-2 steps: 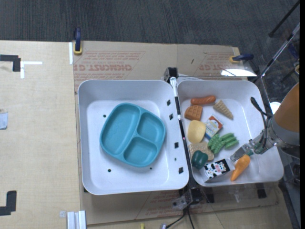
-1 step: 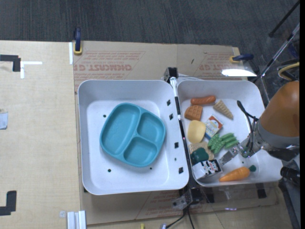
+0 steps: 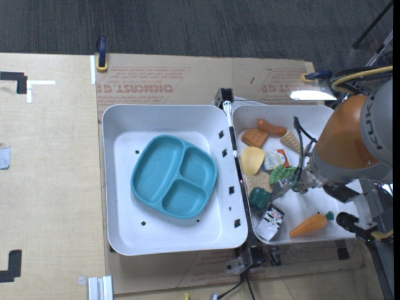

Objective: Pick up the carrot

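Tool (image 3: 289,181) over right bin (image 3: 325,114), carrot (image 3: 309,224) inside, blue plate (image 3: 174,177) in left bin (image 3: 119,186)

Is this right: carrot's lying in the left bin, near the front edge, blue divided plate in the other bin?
Not quite: bins are swapped. The camera view shows the carrot lying in the right bin, near its front edge, and the blue divided plate in the left bin.

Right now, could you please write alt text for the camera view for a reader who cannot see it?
An orange carrot lies in the right bin among toy foods, with the gripper above and to its left. The left bin holds a blue divided plate.
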Controlling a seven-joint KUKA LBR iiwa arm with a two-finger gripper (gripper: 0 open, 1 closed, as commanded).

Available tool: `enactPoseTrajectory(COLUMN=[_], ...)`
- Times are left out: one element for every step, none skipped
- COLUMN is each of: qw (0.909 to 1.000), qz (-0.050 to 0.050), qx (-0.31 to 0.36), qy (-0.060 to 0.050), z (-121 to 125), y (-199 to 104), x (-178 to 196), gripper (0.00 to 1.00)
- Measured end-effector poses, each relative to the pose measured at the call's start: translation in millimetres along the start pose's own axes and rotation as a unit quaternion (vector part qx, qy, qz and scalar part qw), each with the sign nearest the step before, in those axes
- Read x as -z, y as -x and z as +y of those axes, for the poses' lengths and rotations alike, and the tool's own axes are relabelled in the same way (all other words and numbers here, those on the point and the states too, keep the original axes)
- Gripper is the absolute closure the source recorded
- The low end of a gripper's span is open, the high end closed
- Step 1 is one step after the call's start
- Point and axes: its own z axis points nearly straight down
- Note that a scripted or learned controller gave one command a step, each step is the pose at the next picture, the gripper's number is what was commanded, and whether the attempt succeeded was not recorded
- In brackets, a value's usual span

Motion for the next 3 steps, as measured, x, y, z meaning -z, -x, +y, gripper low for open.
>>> enactPoseTrajectory(qw=[0.9995, 0.9979, 0.9972], qz=[0.011, 0.010, 0.009], qx=[0.030, 0.063, -0.074], qy=[-0.005, -0.006, -0.007], z=[73.2, 102.2, 128.0], y=[-114.0, -55.5, -41.3], x=[98.5, 96.2, 95.4], gripper=[0.00, 0.00, 0.00])
